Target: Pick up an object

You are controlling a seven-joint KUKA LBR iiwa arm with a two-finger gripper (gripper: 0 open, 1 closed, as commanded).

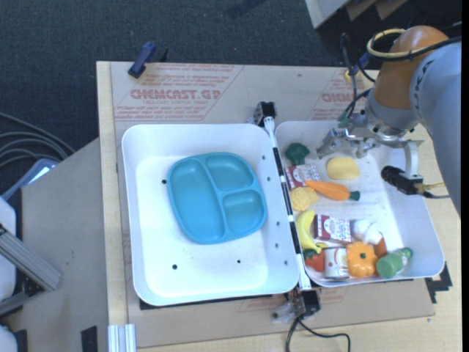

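Observation:
My gripper hangs over the far part of the right bin, just above a yellow lemon-shaped toy. Its fingers look spread, with nothing between them. Toy food fills this bin: a green piece, an orange carrot, a corn cob, a banana, a red-and-white packet, a small carton, a can, an orange pumpkin-like toy and a green toy.
The left bin holds a blue divided plate. A black part juts over the right bin's far right side below the arm. A blue clip lies at the bench's far left corner.

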